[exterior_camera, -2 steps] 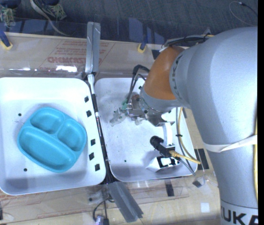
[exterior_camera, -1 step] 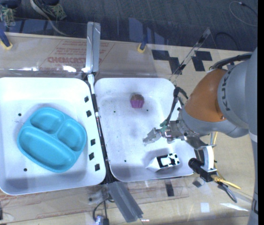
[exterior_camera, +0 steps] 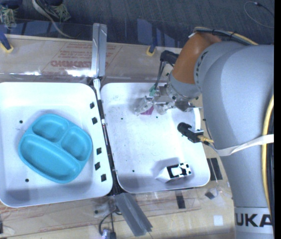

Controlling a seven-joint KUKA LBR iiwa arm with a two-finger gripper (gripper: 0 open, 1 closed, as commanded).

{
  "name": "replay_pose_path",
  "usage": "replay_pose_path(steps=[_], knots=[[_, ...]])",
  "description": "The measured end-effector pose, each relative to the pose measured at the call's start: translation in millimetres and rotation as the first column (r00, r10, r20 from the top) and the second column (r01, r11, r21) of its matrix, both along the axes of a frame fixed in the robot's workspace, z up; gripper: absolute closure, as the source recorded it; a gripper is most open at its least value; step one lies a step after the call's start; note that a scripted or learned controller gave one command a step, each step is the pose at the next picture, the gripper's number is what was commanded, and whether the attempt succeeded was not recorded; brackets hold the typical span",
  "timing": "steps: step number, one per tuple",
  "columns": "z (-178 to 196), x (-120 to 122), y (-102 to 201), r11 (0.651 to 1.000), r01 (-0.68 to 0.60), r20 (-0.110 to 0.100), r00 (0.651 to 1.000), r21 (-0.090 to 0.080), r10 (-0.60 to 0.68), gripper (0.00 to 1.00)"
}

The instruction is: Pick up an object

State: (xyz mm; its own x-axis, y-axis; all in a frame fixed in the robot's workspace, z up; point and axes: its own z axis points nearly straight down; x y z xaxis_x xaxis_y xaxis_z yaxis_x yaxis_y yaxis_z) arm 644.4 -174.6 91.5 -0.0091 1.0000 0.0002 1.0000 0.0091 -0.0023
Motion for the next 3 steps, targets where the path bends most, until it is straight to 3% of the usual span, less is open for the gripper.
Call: replay_pose_path(steps=[1, 2, 3], knots=[[0, -108, -37, 1.000, 0.004, -0.001, 1.000, 0.001, -0.004, 0.00], [0, -168, -35, 1.000, 0.002, 0.000, 1.000, 0.001, -0.002, 0.00], [10, -167, -35, 1.000, -0.003, 0.000, 1.000, 0.001, 0.003, 1.00]])
